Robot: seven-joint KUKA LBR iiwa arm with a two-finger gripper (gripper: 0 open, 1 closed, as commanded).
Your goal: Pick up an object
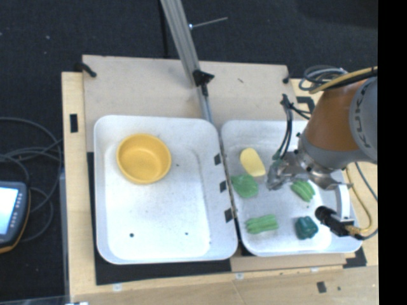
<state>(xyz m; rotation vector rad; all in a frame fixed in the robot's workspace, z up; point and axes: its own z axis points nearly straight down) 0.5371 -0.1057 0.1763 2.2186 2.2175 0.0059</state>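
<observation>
The end effector [277,175] hangs low in the right bin [267,131], among the objects, but at this angle I cannot tell how it is set or whether anything sits in it. Just left of it lies a green lump [244,185], and above that a pale yellow block [252,162]; just right is a ridged green piece [303,189]. Further toward the front rim lie a second ridged green piece [261,223] and a dark teal object [306,227]. The pieces are small, rounded and look soft or slick. With several crowded near it, the likely failure is nudging one aside or catching only an edge, so it slips free on lifting. The left bin [152,234] on the worktop [146,75] has a yellow bowl [144,158].
</observation>
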